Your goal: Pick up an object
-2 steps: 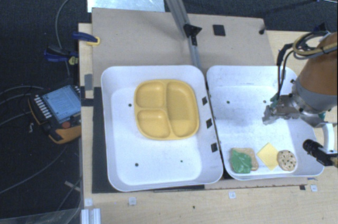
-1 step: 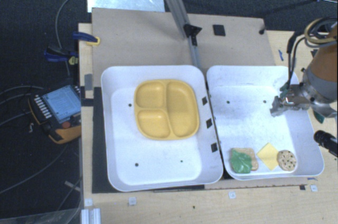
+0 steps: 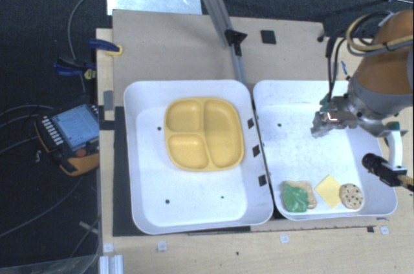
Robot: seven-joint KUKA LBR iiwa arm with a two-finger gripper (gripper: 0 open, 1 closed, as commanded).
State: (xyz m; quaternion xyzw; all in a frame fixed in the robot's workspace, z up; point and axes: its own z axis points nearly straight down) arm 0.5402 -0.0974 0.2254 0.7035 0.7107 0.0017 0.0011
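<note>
Three small food items lie along the near edge of the right bin: a green piece on toast, a yellow cheese slice and a round cookie. My gripper hangs over the right bin's upper right part, well above and behind these items, with nothing seen between its fingers. The arm comes in from the right and covers the bin's right wall.
A yellow divided plate sits in the left bin. A slanted grey pole crosses behind the bins. Clamps and a blue device lie off the bench to the left.
</note>
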